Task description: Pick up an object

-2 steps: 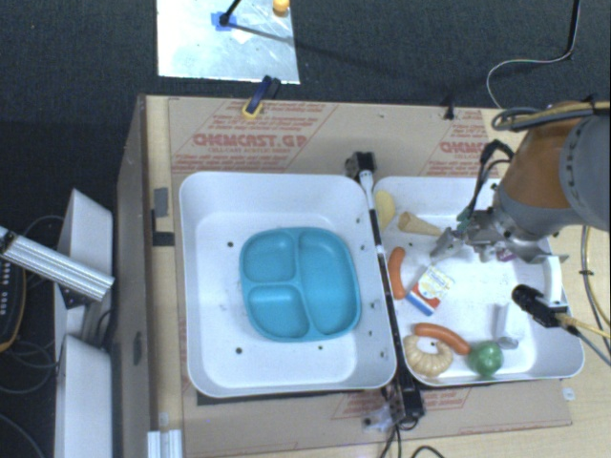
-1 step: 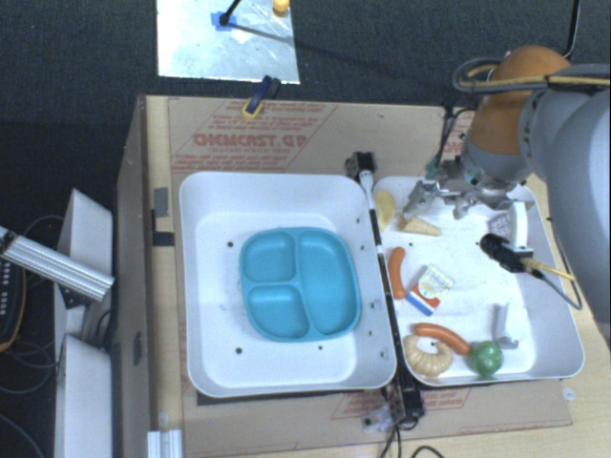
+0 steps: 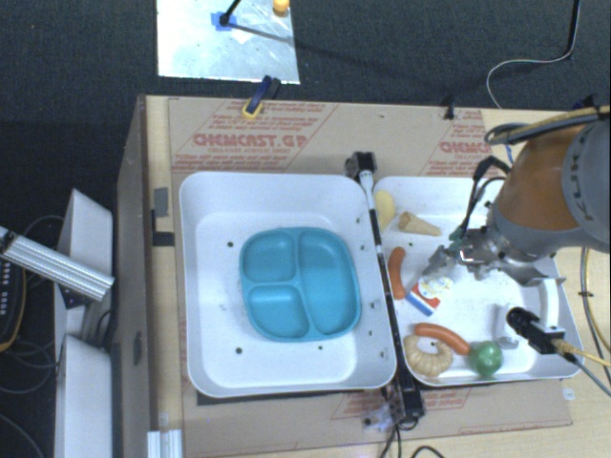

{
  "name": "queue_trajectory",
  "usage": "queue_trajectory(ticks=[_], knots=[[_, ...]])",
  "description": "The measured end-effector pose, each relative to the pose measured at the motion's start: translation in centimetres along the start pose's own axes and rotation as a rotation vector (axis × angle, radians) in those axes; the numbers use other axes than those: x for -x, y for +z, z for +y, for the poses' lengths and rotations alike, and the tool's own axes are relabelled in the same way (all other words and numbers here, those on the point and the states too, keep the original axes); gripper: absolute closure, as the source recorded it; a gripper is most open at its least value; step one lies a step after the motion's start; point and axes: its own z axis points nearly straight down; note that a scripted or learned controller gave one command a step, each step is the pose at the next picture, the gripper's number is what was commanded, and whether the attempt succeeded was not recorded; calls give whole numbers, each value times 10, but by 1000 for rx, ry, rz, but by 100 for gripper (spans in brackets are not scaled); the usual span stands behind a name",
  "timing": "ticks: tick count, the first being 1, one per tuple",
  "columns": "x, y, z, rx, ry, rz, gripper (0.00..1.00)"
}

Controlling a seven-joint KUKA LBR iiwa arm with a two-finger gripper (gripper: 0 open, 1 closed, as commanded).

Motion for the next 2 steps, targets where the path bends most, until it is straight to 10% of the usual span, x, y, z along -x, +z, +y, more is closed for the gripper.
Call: queue_trajectory(ticks=[1, 2], knots=[[-20, 48, -20, 6, 0, -1, 0], [-17, 50, 27, 2, -2, 0, 0]])
